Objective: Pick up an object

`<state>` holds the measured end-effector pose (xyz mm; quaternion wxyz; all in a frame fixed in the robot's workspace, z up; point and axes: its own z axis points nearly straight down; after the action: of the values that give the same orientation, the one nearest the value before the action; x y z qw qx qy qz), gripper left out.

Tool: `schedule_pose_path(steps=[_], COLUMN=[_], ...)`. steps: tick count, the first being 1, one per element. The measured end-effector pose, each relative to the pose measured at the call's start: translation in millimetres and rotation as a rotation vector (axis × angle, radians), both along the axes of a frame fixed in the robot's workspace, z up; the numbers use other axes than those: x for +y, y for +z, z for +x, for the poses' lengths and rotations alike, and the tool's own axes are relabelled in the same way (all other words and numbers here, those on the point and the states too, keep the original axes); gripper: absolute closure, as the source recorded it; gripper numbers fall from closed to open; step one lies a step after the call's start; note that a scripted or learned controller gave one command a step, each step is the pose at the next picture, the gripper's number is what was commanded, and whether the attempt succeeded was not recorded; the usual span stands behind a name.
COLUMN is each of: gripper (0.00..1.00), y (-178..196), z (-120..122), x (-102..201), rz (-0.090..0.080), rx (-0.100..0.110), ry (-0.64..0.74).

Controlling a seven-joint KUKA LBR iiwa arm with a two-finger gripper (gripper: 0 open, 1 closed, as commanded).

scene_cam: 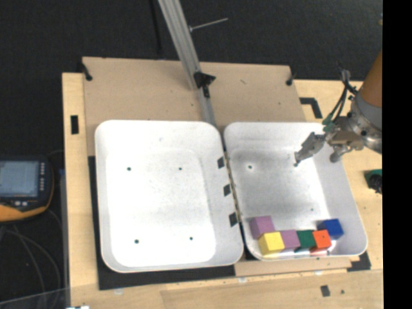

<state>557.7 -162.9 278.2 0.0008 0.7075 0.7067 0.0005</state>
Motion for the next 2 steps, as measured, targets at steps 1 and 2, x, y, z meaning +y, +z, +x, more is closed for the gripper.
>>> schedule_pose_path(steps=[1,2], gripper=[0.00,0.00], y=[168,271], z=[-55,-74], x=[-24,48], rz=[-0.005,-0.002], rx=[-0.010,-0.012], ry=[-0.004,0.007])
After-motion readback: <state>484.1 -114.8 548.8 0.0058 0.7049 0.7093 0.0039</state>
